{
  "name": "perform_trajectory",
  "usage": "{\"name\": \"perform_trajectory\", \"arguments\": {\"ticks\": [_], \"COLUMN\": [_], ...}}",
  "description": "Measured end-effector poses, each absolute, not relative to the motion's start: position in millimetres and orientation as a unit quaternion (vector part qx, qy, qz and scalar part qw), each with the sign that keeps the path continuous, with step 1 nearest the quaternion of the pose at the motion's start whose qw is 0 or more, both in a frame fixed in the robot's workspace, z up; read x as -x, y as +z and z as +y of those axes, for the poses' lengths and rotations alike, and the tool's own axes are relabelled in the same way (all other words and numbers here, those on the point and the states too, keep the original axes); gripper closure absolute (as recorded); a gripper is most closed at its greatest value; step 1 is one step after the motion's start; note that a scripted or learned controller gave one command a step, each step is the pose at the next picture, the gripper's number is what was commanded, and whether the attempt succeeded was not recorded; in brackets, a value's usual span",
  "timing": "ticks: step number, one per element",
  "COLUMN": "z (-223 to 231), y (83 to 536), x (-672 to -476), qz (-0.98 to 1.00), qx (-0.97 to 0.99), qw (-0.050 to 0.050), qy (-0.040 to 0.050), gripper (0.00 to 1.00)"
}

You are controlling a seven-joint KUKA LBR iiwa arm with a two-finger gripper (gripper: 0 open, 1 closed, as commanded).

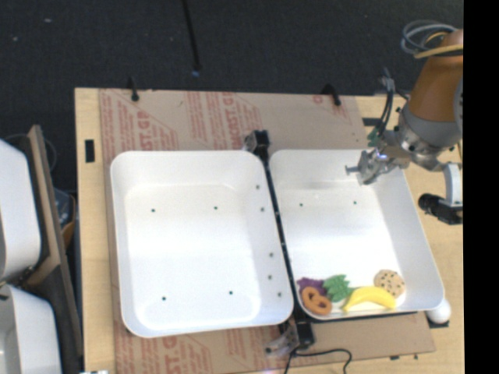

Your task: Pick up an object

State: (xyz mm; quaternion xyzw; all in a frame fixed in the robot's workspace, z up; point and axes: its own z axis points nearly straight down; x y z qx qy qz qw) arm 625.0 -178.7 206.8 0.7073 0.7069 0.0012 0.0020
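The grey arm with its orange band reaches in from the right and holds its small metal gripper (pixel 366 170) over the far right part of the right shallow white plastic bin (pixel 343 224), well apart from the toys; whether the jaws are apart or together I cannot tell. Along that bin's near edge lie a curved yellow toy banana (pixel 368 298), a round tan cookie with dark chips (pixel 389 282), a green leafy toy piece (pixel 338 286), a small purple grape bunch (pixel 309 284) and an orange-brown pretzel (pixel 316 302), crowded close together. The left shallow white bin (pixel 195 240) sits beside it on the cardboard-covered counter (pixel 195 123).
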Motion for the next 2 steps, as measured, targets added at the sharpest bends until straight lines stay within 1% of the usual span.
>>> {"name": "perform_trajectory", "arguments": {"ticks": [1,2], "z": [-126,-81], "y": [202,217], "x": [-623.5,-623.3], "qz": [0.708,0.708], "qx": [-0.706,-0.706], "qw": [0.0,0.001], "qy": [0.0004,0.0007], "gripper": [1.0,1.0]}}
